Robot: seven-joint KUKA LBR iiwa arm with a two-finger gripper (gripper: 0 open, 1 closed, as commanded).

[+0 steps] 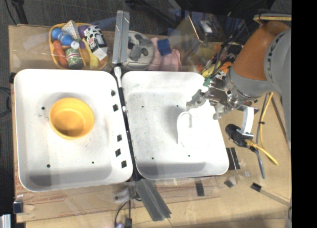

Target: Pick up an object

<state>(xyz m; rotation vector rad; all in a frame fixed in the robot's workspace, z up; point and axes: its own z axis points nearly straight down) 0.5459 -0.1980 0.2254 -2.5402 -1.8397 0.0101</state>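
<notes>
A white object [184, 125], curved and hard to tell from the floor it lies on, rests in the right bin [148, 158], a little toward 3 o'clock of the bin's centre. What kind of thing it is cannot be made out; its pale shape nearly merges with the white surface.

Just off its 1 o'clock side hangs the gripper [194, 102], pointing toward 9 o'clock, with its tip above the bin floor and apart from the white object. Whether the fingers are apart or together cannot be told, and nothing is visible between them. Behind the gripper, toward 3 o'clock, the grey arm [277, 68] with its orange band [255, 54] reaches in over the bin's right rim.

At 9 o'clock of the right bin, touching it along a shared edge, sits the left bin [29, 172]. A yellow bowl [72, 117] stands upright in it, a little toward 9 o'clock of its centre.

On the counter [29, 44] beyond the left bin, toward 12 o'clock, a yellow basket [78, 45] holds a mix of small, colourful items.
</notes>
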